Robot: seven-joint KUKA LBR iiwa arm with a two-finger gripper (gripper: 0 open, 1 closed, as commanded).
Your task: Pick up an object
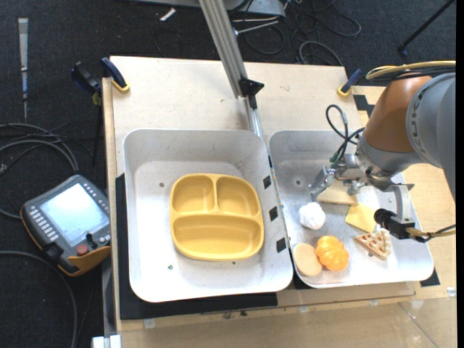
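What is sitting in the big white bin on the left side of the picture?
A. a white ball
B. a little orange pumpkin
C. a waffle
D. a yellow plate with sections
D. The yellow divided plate lies in the left bin; the pumpkin, waffle and white ball lie in the right bin.

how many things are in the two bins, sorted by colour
Yellow: 2, the divided plate in the left bin and the cheese wedge
White: 1, the ball
Orange: 1, the pumpkin
Tan: 3, the flat wedge, the round piece, the waffle
Total: 7
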